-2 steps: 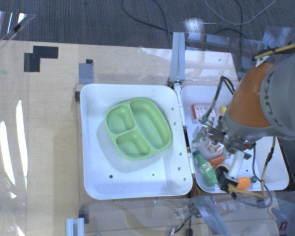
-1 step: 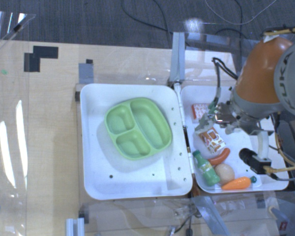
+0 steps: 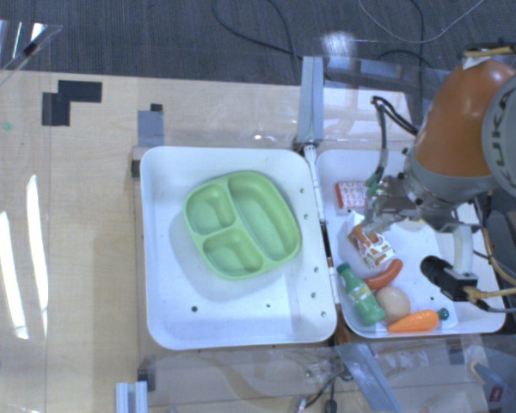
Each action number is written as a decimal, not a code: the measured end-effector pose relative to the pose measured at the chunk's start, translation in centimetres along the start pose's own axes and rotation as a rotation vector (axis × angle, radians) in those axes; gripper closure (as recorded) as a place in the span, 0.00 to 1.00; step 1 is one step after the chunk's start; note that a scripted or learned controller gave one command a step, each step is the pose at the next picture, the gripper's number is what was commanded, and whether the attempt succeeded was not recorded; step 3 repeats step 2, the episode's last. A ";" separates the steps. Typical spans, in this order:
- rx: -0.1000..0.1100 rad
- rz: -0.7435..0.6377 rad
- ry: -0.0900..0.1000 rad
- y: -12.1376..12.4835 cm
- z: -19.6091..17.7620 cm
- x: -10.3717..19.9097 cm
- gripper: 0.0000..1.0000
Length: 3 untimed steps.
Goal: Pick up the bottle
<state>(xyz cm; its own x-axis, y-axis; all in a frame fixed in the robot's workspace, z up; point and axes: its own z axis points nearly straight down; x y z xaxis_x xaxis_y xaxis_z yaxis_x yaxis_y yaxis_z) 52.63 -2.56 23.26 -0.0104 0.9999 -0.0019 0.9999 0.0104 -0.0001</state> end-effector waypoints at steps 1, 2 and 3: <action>0.000 0.000 0.000 0.0 0.0 0.0 0.00; -0.005 -0.067 0.000 0.7 -18.5 -3.5 0.00; -0.005 -0.067 0.000 0.7 -18.5 -3.5 0.00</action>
